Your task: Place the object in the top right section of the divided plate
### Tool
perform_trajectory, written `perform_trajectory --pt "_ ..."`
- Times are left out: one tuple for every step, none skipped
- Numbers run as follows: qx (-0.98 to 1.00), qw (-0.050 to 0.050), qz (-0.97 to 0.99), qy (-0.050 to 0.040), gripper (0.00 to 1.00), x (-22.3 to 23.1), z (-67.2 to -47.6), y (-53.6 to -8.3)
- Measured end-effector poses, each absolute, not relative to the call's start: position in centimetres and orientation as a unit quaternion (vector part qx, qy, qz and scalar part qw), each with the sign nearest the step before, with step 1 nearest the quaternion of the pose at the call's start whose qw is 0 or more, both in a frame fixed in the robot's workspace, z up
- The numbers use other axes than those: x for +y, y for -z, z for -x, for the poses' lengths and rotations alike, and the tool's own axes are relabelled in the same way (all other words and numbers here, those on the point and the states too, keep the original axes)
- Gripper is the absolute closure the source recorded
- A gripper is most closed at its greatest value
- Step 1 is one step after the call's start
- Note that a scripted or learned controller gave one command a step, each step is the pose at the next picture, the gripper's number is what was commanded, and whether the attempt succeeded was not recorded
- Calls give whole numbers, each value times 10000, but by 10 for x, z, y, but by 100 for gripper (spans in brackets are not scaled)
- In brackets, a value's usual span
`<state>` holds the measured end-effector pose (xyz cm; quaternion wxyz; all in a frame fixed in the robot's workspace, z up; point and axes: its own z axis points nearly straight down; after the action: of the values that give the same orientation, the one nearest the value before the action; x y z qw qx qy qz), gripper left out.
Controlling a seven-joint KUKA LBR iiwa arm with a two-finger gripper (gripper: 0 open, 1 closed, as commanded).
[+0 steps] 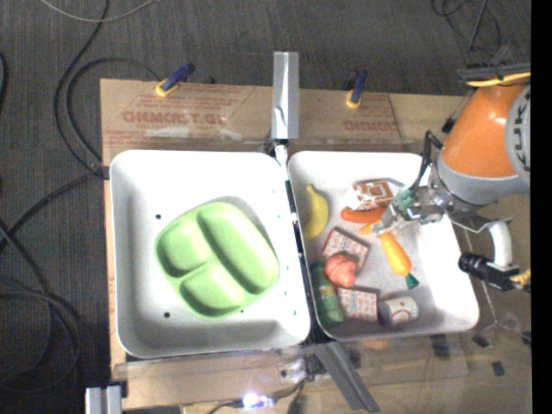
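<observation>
The divided plate (219, 258) lies in the left bin (129, 179), a little toward five o'clock from that bin's middle. It is pale lime green, glossy, and roughly square with rounded corners, turned slightly askew. Raised ridges split it into three hollows: a long one along its three o'clock side, a smaller one at ten o'clock, and a rounded one at six o'clock. All three hollows show bare green.

The right bin (448, 304) holds the loose items. A yellow banana (314, 210) sits at its nine o'clock edge, a small carrot (398, 255) near the centre, a red-orange tomato-like piece (341, 269) at seven o'clock of the carrot, and a small can (398, 310) toward six o'clock. Flat printed packets lie among them.

The gripper (402, 212) hangs over the right bin at about one o'clock of the carrot, just above the toys. Whether its fingers are spread or closed cannot be told from this slant.
</observation>
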<state>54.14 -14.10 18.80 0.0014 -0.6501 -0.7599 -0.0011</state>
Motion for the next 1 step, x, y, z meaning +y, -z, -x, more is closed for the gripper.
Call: perform_trajectory --pt "-8255 22 5644 -2 100 -46 -498 -183"
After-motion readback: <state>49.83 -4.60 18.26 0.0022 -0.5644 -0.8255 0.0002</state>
